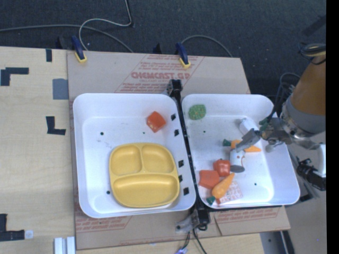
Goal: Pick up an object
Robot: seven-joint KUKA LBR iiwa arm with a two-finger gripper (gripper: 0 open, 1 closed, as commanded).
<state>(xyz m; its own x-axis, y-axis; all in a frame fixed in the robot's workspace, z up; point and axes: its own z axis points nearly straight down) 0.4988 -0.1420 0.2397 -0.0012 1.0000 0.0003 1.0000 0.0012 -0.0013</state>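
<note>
- Two shallow white plastic bins side by side at frame centre, on a brown cardboard sheet; left bin, right bin.
- Open floor in right bin along its right wall and upper middle; clutter crowded at lower left, close to the divider.
- Grey two-finger gripper reaching in from frame right, low over the right bin's middle; finger opening cannot be told, nothing seen held.
- Tip just beside a small red glossy block; contact unclear.
- Near it: orange wedge, orange carrot-shaped toy, white cylinder.
- Green round textured disc at right bin's upper left corner.
- Left bin: yellow smooth three-compartment plate at lower centre; red-orange cube above it, apart.
</note>
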